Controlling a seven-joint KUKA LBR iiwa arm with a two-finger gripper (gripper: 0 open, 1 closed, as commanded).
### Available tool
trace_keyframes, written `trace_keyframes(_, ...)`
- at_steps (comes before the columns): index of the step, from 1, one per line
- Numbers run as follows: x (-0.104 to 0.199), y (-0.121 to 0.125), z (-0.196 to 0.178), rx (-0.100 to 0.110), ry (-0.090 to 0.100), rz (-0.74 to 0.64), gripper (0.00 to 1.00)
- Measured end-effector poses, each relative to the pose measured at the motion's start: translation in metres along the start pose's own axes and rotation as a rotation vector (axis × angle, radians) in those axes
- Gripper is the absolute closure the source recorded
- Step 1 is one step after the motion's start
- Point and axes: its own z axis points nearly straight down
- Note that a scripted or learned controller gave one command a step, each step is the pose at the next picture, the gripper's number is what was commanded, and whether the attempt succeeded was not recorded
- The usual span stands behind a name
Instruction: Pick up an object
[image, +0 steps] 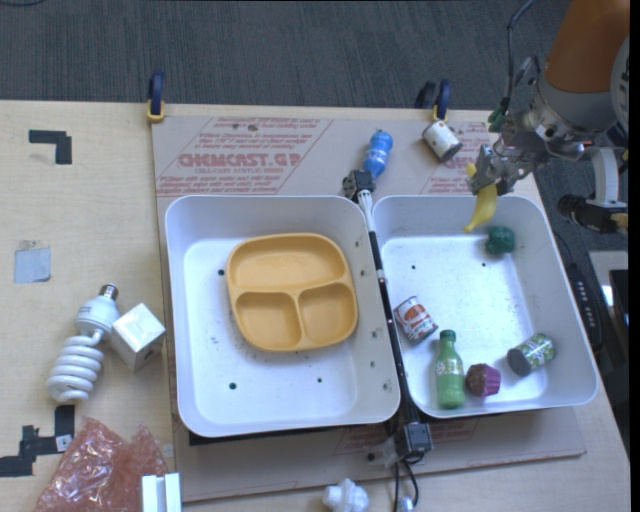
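Right bin (560, 385): green bottle (449, 369) at its near edge, red can (414, 318) just beyond. At its far rim the pincer (492, 178) grasps a banana (484, 209), dangling above the bin. Best lift straight, slowly, so it doesn't slip.

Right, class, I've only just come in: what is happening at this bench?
A grey and orange robot arm reaches in from the right, its gripper raised over the far corner of the right bin. A yellow banana hangs between its fingers, so it has picked that up. Lying in the same bin are a green lump, a small can, a green bottle, a purple piece and a dark green can. The left bin holds a yellow divided plate.
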Motion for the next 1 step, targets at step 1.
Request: trace_keyframes(1, 0.107, 0.0002, 0.0077, 0.001, 0.0, 0.001, 1.0)
